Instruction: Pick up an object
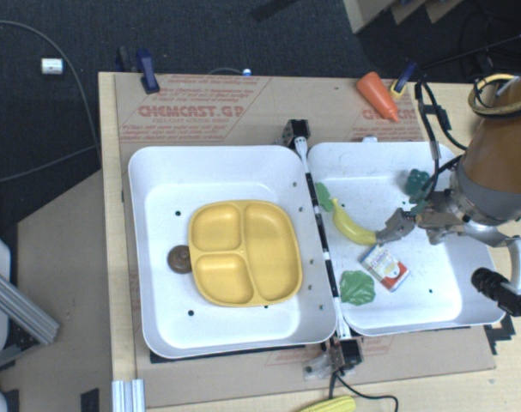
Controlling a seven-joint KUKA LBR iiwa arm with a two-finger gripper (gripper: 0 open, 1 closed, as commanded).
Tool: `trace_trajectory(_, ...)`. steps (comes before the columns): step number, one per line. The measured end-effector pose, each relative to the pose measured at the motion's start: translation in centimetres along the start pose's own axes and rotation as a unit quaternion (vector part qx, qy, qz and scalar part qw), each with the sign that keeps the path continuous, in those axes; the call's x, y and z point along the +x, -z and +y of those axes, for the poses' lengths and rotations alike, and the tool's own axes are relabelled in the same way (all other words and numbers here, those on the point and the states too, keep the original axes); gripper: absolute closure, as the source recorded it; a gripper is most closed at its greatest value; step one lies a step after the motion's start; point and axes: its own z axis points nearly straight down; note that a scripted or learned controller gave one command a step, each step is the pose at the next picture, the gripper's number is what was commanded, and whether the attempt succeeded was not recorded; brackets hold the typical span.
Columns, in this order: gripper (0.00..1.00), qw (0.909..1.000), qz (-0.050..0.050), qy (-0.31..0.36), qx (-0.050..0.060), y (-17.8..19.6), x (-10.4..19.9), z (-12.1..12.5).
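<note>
The right bin [363,166] holds a yellow banana [353,227], a small white and red packet [385,268], a green leafy toy [357,287], a small green piece [325,198] by the divider and a teal object [417,180]. My gripper [390,229] reaches in from the right and hangs low over this bin. Its tip lies just right of the banana's end and just above the packet. Nothing shows as held by it.
The left bin [148,178] carries a yellow divided plate [243,252] with a brown round piece [179,259] at its left side. An orange carrot toy [378,98] lies on the bench behind the right bin. Cables [432,118] run near the arm.
</note>
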Motion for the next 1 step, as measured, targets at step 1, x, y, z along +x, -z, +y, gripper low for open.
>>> trace_trajectory(1, 0.0, 1.0, 0.0, -0.001, -0.001, -13.2, -3.03, 0.45)
